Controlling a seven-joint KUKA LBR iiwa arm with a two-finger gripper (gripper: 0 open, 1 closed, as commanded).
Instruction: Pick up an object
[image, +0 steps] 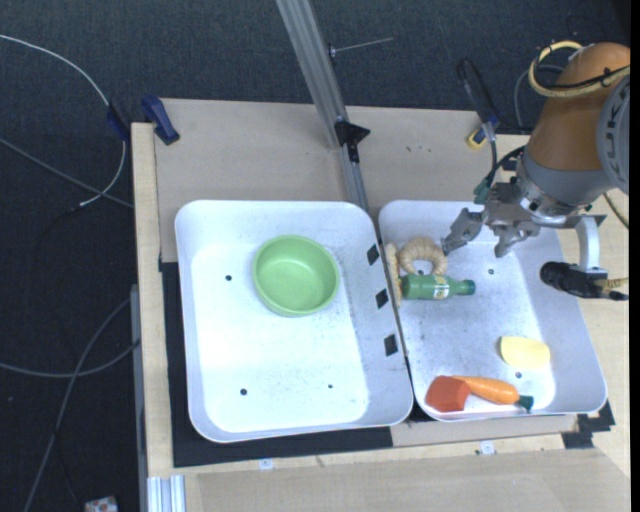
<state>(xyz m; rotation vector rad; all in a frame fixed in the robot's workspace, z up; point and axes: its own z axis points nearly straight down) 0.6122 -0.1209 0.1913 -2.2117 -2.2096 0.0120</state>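
Hovering claw (487, 233) open, empty

Even, bright overhead light, soft shadows, mild glare on the white bins (200, 300), slightly soft focus.

Open floor (470, 335) (bottle (437, 288) above)

- I see the arm (580, 120): grey, with a rounded orange band above the wrist.
- Black cables loop beside it.
- The gripper (487, 233) looks grey metal, with dark fingers.
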